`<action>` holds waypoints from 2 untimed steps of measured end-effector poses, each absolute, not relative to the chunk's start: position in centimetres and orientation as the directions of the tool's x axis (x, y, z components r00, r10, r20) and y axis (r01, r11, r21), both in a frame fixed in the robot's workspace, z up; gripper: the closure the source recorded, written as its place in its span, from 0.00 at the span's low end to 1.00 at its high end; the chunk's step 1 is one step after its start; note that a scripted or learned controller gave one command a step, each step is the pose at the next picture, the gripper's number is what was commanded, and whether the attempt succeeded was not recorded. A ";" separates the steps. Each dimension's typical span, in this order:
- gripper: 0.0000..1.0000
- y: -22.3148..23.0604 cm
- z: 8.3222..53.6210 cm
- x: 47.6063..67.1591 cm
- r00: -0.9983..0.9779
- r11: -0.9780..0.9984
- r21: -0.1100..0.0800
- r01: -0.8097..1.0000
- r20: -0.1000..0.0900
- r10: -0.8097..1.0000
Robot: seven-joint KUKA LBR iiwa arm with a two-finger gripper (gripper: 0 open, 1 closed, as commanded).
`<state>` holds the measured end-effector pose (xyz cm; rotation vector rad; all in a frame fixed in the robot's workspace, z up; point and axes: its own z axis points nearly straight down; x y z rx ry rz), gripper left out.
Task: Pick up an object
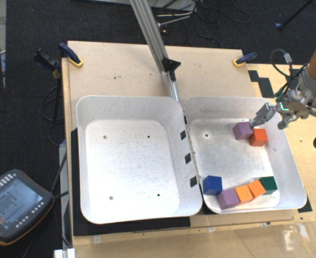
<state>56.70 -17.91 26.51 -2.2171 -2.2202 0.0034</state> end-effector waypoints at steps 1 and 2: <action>0.00 -17.9 26.7 56.8 -0.002 0.002 0.000 1.000 0.000 1.000; 0.00 -18.0 22.3 56.2 0.001 -0.001 -0.005 1.000 0.001 1.000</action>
